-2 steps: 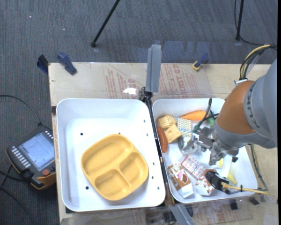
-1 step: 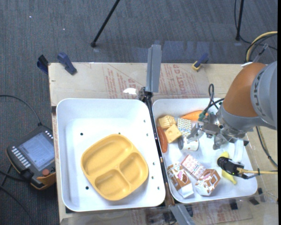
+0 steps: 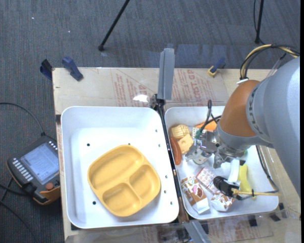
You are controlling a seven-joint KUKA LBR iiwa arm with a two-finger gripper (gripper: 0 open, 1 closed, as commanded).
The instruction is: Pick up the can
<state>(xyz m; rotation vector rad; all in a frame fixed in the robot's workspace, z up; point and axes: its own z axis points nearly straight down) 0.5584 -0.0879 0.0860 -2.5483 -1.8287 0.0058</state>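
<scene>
Camera view. Item: gripper [image 3: 201,154], low in the right bin [image 3: 233,215], amid clutter. Claw state cannot be told, since the wrist covers it.
Item: can, not made out with certainty. Judged to lie under or just beside the gripper, hidden by the arm.
Neighbours: tan waffle-like toy [image 3: 180,132], orange-red piece [image 3: 176,152], small printed cartons [image 3: 195,190], yellow object [image 3: 243,178], all close together.
Left bin [image 3: 66,135]: yellow divided plate [image 3: 124,181].
Risks: closing on a neighbour instead of the can; a round can rolling or slipping free; cartons shoved against the bin wall.
</scene>
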